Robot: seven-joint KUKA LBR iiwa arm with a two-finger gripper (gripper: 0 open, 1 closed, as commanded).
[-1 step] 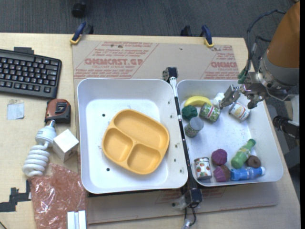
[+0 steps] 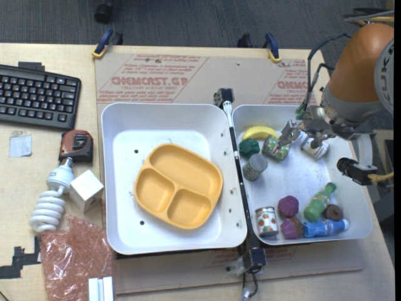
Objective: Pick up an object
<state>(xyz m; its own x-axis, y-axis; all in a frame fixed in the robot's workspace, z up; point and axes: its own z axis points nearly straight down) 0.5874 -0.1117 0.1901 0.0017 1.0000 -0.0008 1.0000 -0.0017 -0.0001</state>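
- We see the grey arm with its orange band (image 2: 369, 52) reaching in over the far right corner of the right bin (image 2: 358, 196).
- The gripper (image 2: 289, 133) hangs low over the far part of that bin, its metal fingers pointing toward the bin's left wall; they sit narrow, tips close together, and we see nothing clamped between them.
- Just beside the fingertips lies a green-patterned packet (image 2: 274, 148), touching or nearly touching them; we cannot tell which.
- A yellow banana (image 2: 259, 132) lies at the far left of the right bin, with a dark green lump (image 2: 249, 147) just in front of it and a small grey-green can (image 2: 254, 167) nearer still along the left wall.
- A small silver and white object (image 2: 315, 147) rests under the wrist, near the bin's far right side.
- Along the near edge of the right bin we find a printed white cup (image 2: 267, 221), a purple ball (image 2: 289, 205), a magenta piece (image 2: 290, 229), a blue bottle (image 2: 324, 229), a green bottle (image 2: 320, 202) and a brown doughnut-like ring (image 2: 334, 213), all crowded together.
- The left bin (image 2: 119, 168) holds a yellow divided tray (image 2: 178, 185) lying flat near its middle.
- On the bench to the left of the bins lie a black keyboard (image 2: 37, 96), a tape measure (image 2: 76, 145), a spiral light bulb (image 2: 51, 199), a white cube (image 2: 86, 189) and a reddish plastic bag (image 2: 75, 256).
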